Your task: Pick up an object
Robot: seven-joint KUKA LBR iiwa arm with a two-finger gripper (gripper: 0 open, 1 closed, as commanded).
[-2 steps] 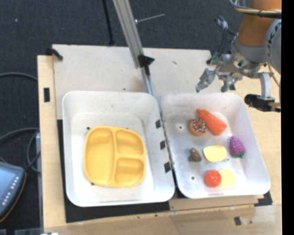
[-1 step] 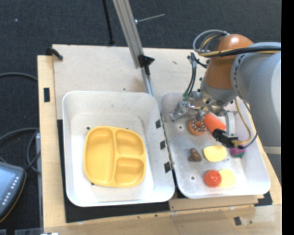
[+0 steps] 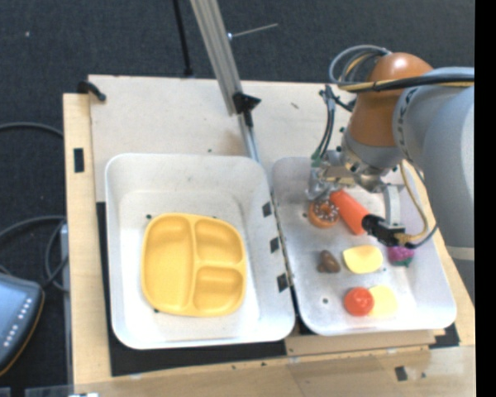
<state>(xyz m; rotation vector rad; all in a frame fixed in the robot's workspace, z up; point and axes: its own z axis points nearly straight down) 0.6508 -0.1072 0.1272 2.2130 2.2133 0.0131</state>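
A: In the camera view, where is the arm?

B: It reaches in over the desk's (image 3: 165, 118) right edge, and the end effector (image 3: 324, 190) hangs low over the far-left part of the right bin (image 3: 302, 304). Whether it is spread or pressed together, I cannot tell.

A: What lies under it?

B: A small round orange-brown object (image 3: 321, 214) sits just below it, near the bin's left wall toward the far edge. Touching that, an orange carrot-shaped object (image 3: 348, 208) slants toward the bin's right side.

A: And the rest of that bin?

B: A brown lump (image 3: 328, 261) near the middle, a pale yellow piece (image 3: 363, 260) just beside it, and a purple item (image 3: 401, 255) toward the right wall. Near the bin's near edge, a red ball (image 3: 358, 302) touches a second yellow piece (image 3: 384, 300).

A: The left bin?

B: The left bin (image 3: 132, 180) holds a yellow divided tray (image 3: 194, 265), lying flat toward its near edge.
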